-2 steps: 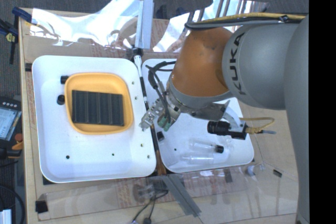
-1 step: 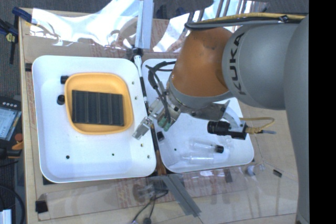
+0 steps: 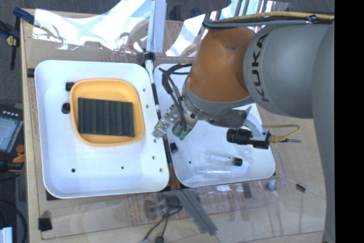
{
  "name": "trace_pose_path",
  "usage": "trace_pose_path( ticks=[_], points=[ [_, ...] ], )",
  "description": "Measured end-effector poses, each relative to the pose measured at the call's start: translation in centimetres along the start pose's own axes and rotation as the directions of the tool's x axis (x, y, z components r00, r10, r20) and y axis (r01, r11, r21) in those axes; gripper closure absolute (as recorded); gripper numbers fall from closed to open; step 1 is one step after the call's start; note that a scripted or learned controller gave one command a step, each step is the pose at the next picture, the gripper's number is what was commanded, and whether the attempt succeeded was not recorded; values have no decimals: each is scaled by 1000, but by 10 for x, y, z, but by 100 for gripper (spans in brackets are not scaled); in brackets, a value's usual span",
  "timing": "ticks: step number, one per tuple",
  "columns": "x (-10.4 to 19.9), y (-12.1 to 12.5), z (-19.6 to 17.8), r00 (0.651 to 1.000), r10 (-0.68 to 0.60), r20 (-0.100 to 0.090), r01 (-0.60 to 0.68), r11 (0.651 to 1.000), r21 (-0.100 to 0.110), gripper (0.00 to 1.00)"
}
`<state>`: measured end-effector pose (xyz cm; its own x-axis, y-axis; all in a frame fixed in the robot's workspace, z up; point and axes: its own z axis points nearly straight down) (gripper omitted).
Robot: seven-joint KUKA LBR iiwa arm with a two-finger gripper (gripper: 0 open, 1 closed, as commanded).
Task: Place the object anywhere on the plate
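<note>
Nearest: wooden bench (image 3: 301, 202) front edge, w/ loose metal strips and cables.

R bin (image 3: 190, 176): shallow, white, glossy, rounded corners. On its near floor lies a clear plastic piece (image 3: 216, 157), tube-like, w/ a small black cap at one end; a few small black bits nearby.

Gripper (image 3: 170, 125) sits low over the R bin's left edge, right by the divider btwn bins, metallic and angled down-left. A small green bit (image 3: 181, 132) shows at its tip; can't tell if that's held or part of the tool, and can't tell whether the gripper is spread or pressed together.

L bin (image 3: 51, 151): same white plastic. In it the yellow plate (image 3: 79, 88), rounded-square, smooth raised rim, carrying a dark ridged rectangular slab (image 3: 108, 116). Plate is well apart from the clear piece, near the gripper.

Arm (image 3: 284, 65): bulky matte grey, reaching in from the right, bent downward over the R bin; orange band (image 3: 222, 60) above the wrist.

Farthest: crumpled shiny foil (image 3: 85, 31) along the bench's back.
</note>
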<state>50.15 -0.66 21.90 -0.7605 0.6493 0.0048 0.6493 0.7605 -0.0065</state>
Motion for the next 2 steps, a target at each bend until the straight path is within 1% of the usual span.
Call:
trace_pose_path(
  ticks=[1, 2],
  points=[
    [-22, 36, 0, 989, -150, 7, 151, 989, -6, 100],
    [-22, 36, 0, 989, -150, 7, 150, 989, -6, 0]
  ],
)
